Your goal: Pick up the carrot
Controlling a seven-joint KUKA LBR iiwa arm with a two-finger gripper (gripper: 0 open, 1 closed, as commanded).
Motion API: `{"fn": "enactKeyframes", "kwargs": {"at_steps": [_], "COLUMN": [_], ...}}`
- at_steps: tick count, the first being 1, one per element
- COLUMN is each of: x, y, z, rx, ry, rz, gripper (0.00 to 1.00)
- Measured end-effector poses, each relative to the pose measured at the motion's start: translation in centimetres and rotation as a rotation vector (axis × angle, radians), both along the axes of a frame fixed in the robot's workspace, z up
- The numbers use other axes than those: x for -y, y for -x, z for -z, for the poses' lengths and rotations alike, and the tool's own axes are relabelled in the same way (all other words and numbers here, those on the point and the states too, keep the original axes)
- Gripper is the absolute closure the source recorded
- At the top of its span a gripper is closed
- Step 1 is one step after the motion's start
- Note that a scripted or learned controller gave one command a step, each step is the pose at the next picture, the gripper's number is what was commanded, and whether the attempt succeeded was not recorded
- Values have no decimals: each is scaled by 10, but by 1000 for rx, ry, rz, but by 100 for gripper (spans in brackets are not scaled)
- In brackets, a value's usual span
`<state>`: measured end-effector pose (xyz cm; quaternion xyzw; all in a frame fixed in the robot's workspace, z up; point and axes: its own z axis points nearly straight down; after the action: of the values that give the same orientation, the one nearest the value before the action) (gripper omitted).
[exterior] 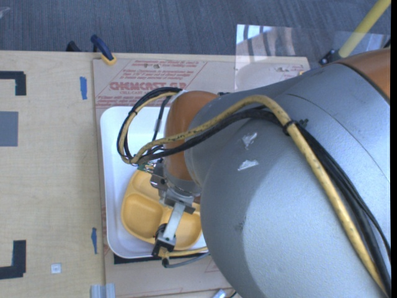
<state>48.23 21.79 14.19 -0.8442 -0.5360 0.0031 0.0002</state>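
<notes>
Camera view, single frame.

- Arm: grey, very large in the foreground, reaching in from the right. It covers most of the right side of the counter.
- Orange band above the wrist sits over the white bin. The wrist points down into the bin's middle.
- Yellow and black cables loop from the wrist across the bin's far left part.
- Jaws: hidden under the wrist, so I cannot tell whether they are wide, narrow or holding anything.
- Carrot: I cannot tell where it lies. The arm hides much of the bin floor.
- Yellow rounded pieces lie at the bin's near end, close to its left wall, just beside the wrist. I cannot tell what they are.
- The bin rests on a cardboard sheet with red print along its far edge.
- Counter's left part: pale wood with black corner marks, a grey square and a blue tape strip.
- A blue and yellow clamp sits at the cardboard's far left corner.
</notes>
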Motion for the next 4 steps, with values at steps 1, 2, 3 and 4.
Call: {"fn": "enactKeyframes", "kwargs": {"at_steps": [1,2,3,4], "x": [6,38,-7,-6], "y": [-28,4,4,4], "z": [-42,-32,-47,-22], "rx": [7,-3,3,6], "ry": [-3,-1,0,2], "rz": [-490,-4,307,839], "gripper": [100,100,100,100]}}
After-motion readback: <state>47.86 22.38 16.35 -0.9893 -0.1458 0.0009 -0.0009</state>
